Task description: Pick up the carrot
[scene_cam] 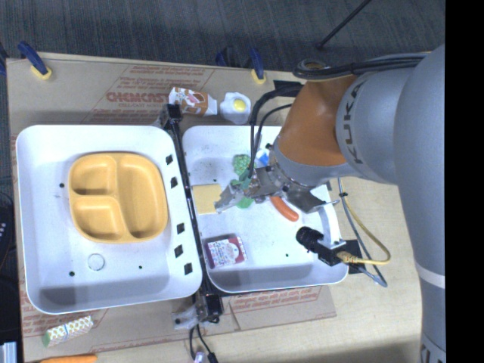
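Nearest the viewer, on the brown cardboard-covered worktop (280, 308), a small wrapped packet with green and white print (68, 329) lies below the left bin. Two shallow white plastic bins with rounded corners sit side by side, their inner rims touching along a black clamp strip. Toward the near side of the right bin (265, 278) lies one flat red-and-white packet (225, 251) on bare white floor, with free space to its left and right. Further in, one carrot (285, 208), short, smooth and orange, lies at a slant near the bin's middle, just right of the hand (240, 197). That hand is metal and grey, pointing left from the grey arm with its broad orange band; whether its fingers are open or closed cannot be told. A pale yellow flat piece (203, 197) lies at the bin's left wall, and something green and leafy (242, 165) sits just beyond the hand. The left bin (45, 278) holds one glossy yellow tray (117, 196) with three compartments and rounded corners, leaving white floor free all round it. Beyond the bins, on the worktop, rest one small brown-and-white carton (189, 100) and one white-and-yellow round object (237, 106).
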`<control>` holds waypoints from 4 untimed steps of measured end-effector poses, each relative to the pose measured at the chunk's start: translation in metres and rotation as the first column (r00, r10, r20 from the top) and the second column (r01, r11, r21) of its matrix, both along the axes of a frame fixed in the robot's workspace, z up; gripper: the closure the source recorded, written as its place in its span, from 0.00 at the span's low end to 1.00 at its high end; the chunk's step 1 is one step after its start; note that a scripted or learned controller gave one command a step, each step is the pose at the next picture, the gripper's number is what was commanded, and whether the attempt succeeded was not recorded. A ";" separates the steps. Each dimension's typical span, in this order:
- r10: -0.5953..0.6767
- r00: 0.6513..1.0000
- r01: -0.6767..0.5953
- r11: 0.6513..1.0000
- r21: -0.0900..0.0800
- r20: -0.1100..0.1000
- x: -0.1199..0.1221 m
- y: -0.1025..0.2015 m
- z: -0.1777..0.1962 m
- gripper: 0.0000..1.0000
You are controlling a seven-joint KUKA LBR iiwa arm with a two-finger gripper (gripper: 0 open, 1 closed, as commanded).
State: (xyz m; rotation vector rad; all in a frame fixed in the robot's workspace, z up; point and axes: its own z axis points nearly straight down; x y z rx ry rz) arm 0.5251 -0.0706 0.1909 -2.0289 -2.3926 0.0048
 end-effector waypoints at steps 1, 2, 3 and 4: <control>-0.255 0.967 0.255 0.967 -0.001 0.004 0.079 0.008 0.037 0.00; -0.422 0.907 0.422 0.907 -0.002 0.000 0.031 0.018 0.000 0.00; -0.547 0.837 0.547 0.837 -0.002 0.002 0.083 0.030 0.071 0.00; -0.383 0.924 0.383 0.924 -0.002 0.003 0.131 0.027 0.039 0.00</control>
